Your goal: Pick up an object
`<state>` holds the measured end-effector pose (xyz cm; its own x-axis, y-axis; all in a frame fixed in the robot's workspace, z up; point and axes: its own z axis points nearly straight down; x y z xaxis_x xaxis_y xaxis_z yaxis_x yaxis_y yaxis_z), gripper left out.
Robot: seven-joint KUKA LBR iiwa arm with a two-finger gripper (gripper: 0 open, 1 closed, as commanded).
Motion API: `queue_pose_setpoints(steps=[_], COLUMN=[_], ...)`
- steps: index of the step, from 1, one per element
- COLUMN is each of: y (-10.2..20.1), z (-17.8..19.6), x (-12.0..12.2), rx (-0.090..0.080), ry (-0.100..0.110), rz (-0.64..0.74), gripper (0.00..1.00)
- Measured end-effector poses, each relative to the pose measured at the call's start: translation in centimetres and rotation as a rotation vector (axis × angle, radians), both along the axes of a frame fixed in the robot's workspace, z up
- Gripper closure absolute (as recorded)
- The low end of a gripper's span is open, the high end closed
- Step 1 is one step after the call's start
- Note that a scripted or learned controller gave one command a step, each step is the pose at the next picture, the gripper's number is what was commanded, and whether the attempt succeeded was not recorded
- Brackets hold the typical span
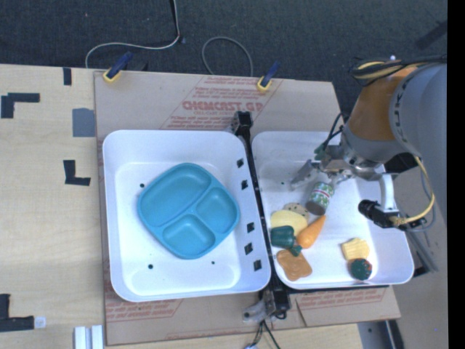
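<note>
Tray [189,209], blue and divided, lies in the left bin [110,217], well apart from the work. Across the divider, in the right bin [280,155]: green pepper [282,235], then carrot [311,231], then a small bottle [320,193], tilted, just below the gripper [320,171]. Cannot tell whether the claw stands wide or narrow. Best to centre over the bottle, close across its narrow body, and lift straight, clear of the carrot just beside it.
</note>
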<state>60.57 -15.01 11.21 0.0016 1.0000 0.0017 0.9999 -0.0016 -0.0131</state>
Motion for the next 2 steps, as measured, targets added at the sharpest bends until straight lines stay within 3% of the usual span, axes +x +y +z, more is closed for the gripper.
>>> queue_pose_setpoints(steps=[1,2], y=[0.0,0.0], z=[-2.5,-1.4], x=[-3.1,-3.0], rx=[-0.004,-0.005], ry=[-0.022,-0.021], rz=[0.000,0.003], gripper=[0.00,1.00])
